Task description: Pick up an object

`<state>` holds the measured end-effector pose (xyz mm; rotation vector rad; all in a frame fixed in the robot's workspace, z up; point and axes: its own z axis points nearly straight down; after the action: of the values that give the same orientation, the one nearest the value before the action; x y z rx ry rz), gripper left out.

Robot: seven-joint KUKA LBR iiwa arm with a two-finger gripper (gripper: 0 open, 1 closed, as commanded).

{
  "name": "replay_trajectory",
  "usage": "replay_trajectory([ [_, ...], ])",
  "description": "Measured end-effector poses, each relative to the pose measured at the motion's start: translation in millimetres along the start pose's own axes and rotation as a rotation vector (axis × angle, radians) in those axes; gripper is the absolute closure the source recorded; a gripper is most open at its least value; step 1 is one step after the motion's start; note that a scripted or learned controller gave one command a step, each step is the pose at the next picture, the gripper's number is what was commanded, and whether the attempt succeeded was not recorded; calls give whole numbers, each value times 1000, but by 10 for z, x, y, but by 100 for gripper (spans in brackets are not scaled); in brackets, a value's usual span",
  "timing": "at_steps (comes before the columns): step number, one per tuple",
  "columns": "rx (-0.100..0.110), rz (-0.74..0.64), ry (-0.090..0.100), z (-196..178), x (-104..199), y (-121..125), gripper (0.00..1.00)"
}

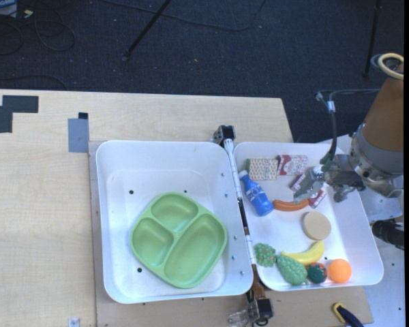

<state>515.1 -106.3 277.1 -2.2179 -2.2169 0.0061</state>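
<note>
Claw [312, 184] hangs low over the right bin [358, 218], near its upper edge; whether it grips anything I cannot tell. Beneath it lie an orange carrot [290, 205], a blue bottle [256, 195] and a tan disc [317, 225].

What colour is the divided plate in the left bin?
Light green; the divided plate shows best in the camera view.

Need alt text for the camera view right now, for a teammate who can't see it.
The gripper hangs over the right bin, above toy food: a blue bottle, an orange carrot, a banana and an orange ball. The left bin holds a green divided plate.
</note>
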Motion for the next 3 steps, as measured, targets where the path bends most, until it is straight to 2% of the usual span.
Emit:
replay_trajectory([
  [1, 1, 2, 1, 965, -678, 12, 0],
  [2, -5, 0, 0, 1749, -709, 1009, 0],
  [3, 11, 2, 1, 1876, -882, 1277, 0],
])
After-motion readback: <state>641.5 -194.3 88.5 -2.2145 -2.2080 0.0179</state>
